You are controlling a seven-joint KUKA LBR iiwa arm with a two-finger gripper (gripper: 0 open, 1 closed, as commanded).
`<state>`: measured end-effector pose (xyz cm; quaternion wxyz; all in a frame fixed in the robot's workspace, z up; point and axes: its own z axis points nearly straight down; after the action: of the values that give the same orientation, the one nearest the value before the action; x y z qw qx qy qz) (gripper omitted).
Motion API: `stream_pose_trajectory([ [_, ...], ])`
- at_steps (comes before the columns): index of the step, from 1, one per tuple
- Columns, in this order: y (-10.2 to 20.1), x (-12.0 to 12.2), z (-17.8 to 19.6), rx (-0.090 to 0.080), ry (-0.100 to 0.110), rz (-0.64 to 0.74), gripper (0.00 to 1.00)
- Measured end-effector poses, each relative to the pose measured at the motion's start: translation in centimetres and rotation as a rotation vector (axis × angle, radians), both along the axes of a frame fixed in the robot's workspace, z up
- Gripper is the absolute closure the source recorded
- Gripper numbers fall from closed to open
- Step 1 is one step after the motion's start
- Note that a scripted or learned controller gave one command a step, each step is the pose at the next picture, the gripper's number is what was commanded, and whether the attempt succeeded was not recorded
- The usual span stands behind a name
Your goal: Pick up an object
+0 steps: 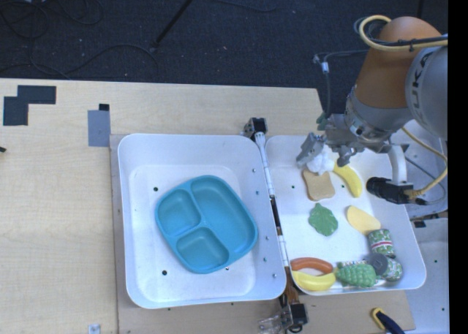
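We see the grey arm with its orange band (398, 62) reaching over the far edge of the right bin (417, 252), and its gripper (322, 151) hangs at the bin's far left corner with a pale crumpled thing (319, 161) between or just under the fingers; we cannot tell whether the fingers are apart or together, nor whether that pale thing is truly caught. We judge the main risk to be a false grasp: the pale thing looks soft and loose, so the fingers may pinch only a fold and let it slip on the lift, or they may rub against the tan bread slice (319, 185) just below and the yellow banana (349, 180) just beside it and drag them along. The bin's left wall is close, so a slanted descent could also knock it. Counting from largest to smallest, we find two white bins, the left bin (135, 179) carrying one blue divided plate (205, 223) at its middle; in the right bin, one bread slice, one banana near the far edge, one green leafy piece (322, 219) at the middle, one yellow wedge (362, 218) toward the right edge, one orange sausage (311, 264) and one yellow piece (314, 280) at the near left corner, one green bumpy fruit (356, 275) along the near edge, and what look like two small cans (381, 242) at the near right corner.
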<state>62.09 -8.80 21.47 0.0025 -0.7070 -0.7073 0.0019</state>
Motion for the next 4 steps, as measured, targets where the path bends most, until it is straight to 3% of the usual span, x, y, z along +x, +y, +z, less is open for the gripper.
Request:
stream_pose_trajectory([
  [1,-3.3,-5.9,-11.4,0.001,0.002,-0.003,0.0],
  [2,-4.7,-6.3,-12.6,0.003,-0.004,-0.001,0.0],
  [3,-4.9,-6.3,-11.8,0.003,-0.004,-0.007,1.0],
  [4,-7.5,-6.6,-11.6,0.0,-0.003,-0.002,1.0],
])
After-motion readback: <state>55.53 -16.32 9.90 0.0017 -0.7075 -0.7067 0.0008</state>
